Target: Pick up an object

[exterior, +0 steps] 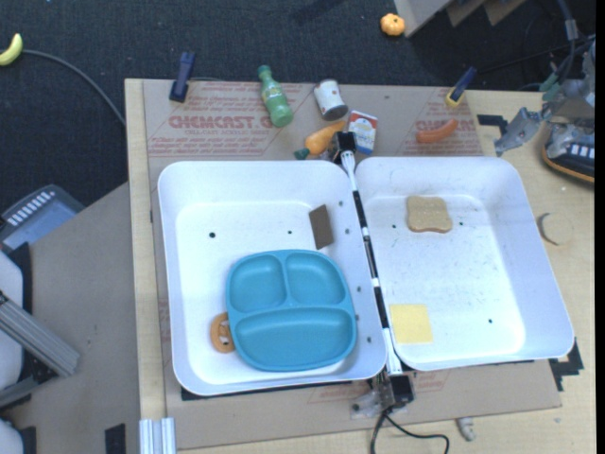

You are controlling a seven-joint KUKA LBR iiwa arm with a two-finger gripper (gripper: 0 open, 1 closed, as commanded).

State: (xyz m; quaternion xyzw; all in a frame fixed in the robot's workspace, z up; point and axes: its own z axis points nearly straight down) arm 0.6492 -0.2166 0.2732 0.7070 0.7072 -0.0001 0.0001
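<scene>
While claw state cannot be told, toast slice (428,214) lies in right bin (529,253), untouched.

A robotics lab: two white bins (284,192) on a taped cardboard-topped bench (227,121) (cables trailing), toy food scattered along its far edge.

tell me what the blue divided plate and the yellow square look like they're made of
The blue divided plate looks like moulded plastic with a smooth matte finish: uniform colour, rounded compartment ridges. The yellow square looks like a thin, flat toy cheese slice, likely plastic or rubber; the view is too coarse to say which.
</scene>
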